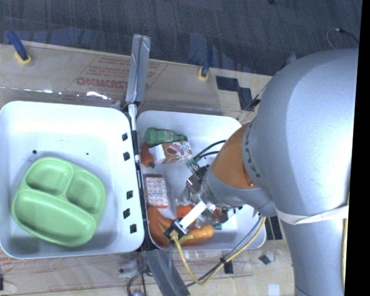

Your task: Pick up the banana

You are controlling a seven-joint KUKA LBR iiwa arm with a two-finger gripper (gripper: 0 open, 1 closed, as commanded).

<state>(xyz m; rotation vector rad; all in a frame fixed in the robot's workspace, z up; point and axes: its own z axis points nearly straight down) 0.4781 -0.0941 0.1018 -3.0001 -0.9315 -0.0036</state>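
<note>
Your arm (297, 151) reaches in from the right and covers much of the right bin (187, 117). The gripper (196, 192) sits low among the clutter there. The wrist hides it, so you cannot tell whether it is open or closed, or whether it has anything.

You cannot pick out the banana with any certainty. The closest match is a curved orange piece (157, 225) at the bin's lower left corner. It is smooth and bent like a banana but orange rather than yellow, so you cannot tell whether it is the one. Just right of it lies a straighter orange piece (200, 234).

Farther up are a green packet (164, 137) and a printed packet (156, 191). The left bin (61, 127) holds a green divided plate (57, 199).
</note>
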